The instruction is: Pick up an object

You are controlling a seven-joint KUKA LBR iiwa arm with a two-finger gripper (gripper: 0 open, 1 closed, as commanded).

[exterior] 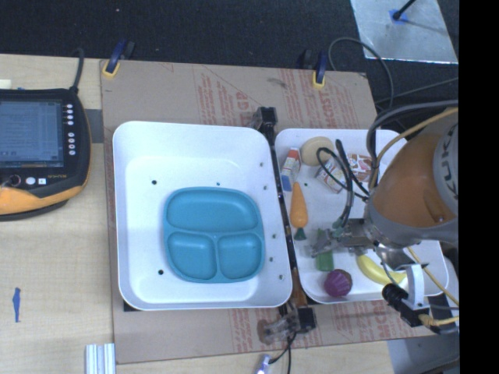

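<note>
Camera view: gripper (pixel 321 244) low in right bin (pixel 437 283), arm over bin's right side. Cannot tell whether claw open, closed, or gripping anything. Candidate objects, placed from carrot (pixel 299 203): green block (pixel 324 261) below-right, just beside gripper; purple ball (pixel 337 283) further below; banana (pixel 378 271) down to right.

Risk: crowded items; round ball may roll, block may slide off, likely miss. Carrot tapered, smooth; ball round, matte; banana curved. Left bin (pixel 136 209) holds blue divided tray (pixel 214 234), glossy plastic.
</note>
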